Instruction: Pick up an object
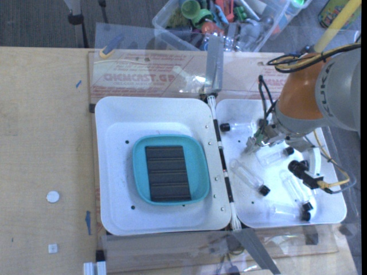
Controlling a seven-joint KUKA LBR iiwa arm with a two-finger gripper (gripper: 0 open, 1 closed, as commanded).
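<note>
The right bin [330, 213] holds several clear plastic tubes with black caps. One tube [250, 179] lies near the bin's middle and another [285, 211] by the front rim. A third tube [274, 154] rests just right of the gripper. A small black cap [225, 126] sits at the back left corner. My gripper [256, 140] hangs low over the back half of this bin, below the orange wrist band [298, 93]. Its tip is close to the bin floor, left of the third tube. Nothing shows between its tips.
The left bin [114, 119] carries a teal dish [139, 153] with a dark ribbed block [167, 173] in it. A black cable end with a yellow plug [307, 175] hangs over the right bin. A clear box of toys [229, 10] stands behind the bench.
</note>
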